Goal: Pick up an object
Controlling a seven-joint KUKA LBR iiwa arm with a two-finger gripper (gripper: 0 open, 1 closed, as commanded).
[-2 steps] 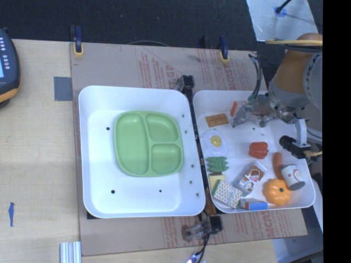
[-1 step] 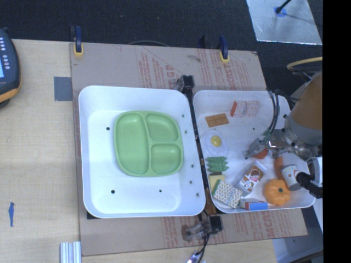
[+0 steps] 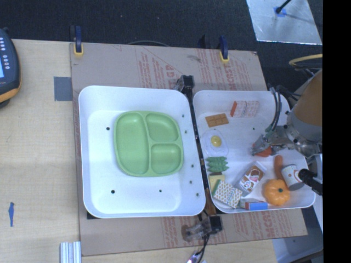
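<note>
The right bin (image 3: 241, 133) holds several small items. Among them are an orange pumpkin (image 3: 276, 192), a small printed carton (image 3: 252, 179), a checkered packet (image 3: 227, 193), a green leafy piece (image 3: 216, 163), a fried egg (image 3: 215, 142), a brown cracker (image 3: 216, 120) and an orange-and-white box (image 3: 244, 109). My gripper (image 3: 262, 146) reaches in from the right and sits low over the bin's right-middle. It is just above a small red-orange piece (image 3: 264, 153). An orange sausage shape (image 3: 278, 161) and a can (image 3: 290, 175) lie close behind it.
The left bin (image 3: 88, 147) carries a green divided plate (image 3: 148, 143). Both bins rest on a cardboard sheet (image 3: 137, 64) held by blue clamps (image 3: 78, 40). A black and yellow handset (image 3: 8, 64) lies at the bench's left edge. My arm (image 3: 307, 114) covers the right bin's right rim.
</note>
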